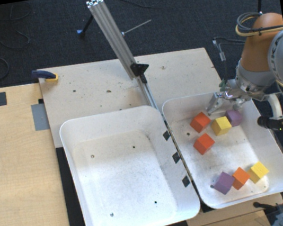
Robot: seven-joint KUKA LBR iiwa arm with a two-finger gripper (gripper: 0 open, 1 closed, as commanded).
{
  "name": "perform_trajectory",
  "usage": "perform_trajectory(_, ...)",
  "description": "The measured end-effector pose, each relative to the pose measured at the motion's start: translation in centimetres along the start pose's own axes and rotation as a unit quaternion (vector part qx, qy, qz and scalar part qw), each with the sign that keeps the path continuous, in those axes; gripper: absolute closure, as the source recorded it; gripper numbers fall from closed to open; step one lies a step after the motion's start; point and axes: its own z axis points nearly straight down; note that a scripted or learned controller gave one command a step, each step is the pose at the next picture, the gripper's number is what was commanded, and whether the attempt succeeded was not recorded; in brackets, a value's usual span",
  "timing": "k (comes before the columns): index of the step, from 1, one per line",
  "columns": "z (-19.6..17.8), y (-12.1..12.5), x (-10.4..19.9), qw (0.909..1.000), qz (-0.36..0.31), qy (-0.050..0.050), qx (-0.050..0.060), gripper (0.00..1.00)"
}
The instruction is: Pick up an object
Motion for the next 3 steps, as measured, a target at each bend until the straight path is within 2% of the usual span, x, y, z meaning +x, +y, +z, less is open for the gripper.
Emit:
perform_trajectory(1, -0.8, -0.1, -0.1, 1.0, -0.002, -0.001, 0.002, 1.0)
perform_trajectory(2, -5.6, -0.2, 0.6, 1.0, 0.002, 0.003, 0.009, 1.0)
perform_trajectory(3, -11.0, 0.0, 0.4, 1.0, 0.001, 0.003, 0.008, 1.0)
